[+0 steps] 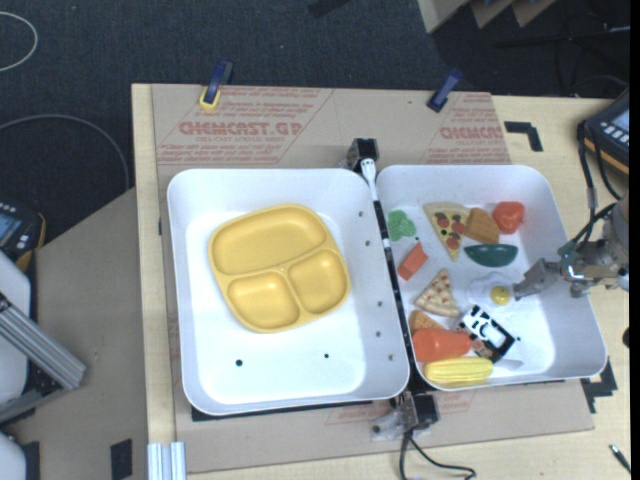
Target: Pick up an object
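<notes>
1. We see the gripper (527, 285) low over the right bin (560, 193), reaching in from the right edge — tip pointing left toward the toy food.
2. Finger state: can't tell. The tip reads as one grey wedge, no gap visible, and nothing is seen held.
3. Nearest obj is a small yellow piece (500, 294), just left of the tip, nearly touching. Too small to name a long axis.
4. Up and left of the tip: green bowl-like piece (492, 255), then orange chunk (481, 225) and red piece (509, 215) further up.
5. Down-left of the tip: black-and-white block (488, 332), tilted; beyond it the corn cob (458, 371) — long axis runs roughly left-right, approx in line with the gripper's reach.
6. Far left of the tip, in the other bin (200, 368), sits the yellow divided plate (278, 266) — well apart, not a likely target.
7. Our judgement: the yellow piece is the likely pick; the move is a short push left and down.
</notes>
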Available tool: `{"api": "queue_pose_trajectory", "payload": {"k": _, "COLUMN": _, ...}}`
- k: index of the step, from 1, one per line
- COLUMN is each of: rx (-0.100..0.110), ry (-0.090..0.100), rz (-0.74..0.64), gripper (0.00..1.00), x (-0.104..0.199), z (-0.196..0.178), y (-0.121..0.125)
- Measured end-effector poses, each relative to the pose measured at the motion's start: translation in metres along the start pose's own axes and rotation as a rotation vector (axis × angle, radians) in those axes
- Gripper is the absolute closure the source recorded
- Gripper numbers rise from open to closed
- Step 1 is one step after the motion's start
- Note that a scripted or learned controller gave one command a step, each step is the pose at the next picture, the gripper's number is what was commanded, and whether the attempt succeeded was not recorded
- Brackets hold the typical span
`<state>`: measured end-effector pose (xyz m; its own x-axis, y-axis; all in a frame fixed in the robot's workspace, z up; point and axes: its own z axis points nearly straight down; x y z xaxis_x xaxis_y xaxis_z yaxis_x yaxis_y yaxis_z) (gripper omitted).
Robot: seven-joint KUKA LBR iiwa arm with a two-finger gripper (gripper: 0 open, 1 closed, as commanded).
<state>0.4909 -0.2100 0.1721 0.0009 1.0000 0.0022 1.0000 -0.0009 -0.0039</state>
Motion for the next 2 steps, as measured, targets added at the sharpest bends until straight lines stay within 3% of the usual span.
{"api": "queue_pose_trajectory", "payload": {"k": 1, "rx": -0.001, "ry": 0.000, "rz": 0.000, "gripper": 0.00, "x": -0.007, "z": 0.059, "y": 0.002}}
{"api": "queue_pose_trajectory", "payload": {"k": 2, "rx": -0.001, "ry": 0.003, "rz": -0.002, "gripper": 0.00, "x": -0.005, "z": 0.088, "y": 0.002}}
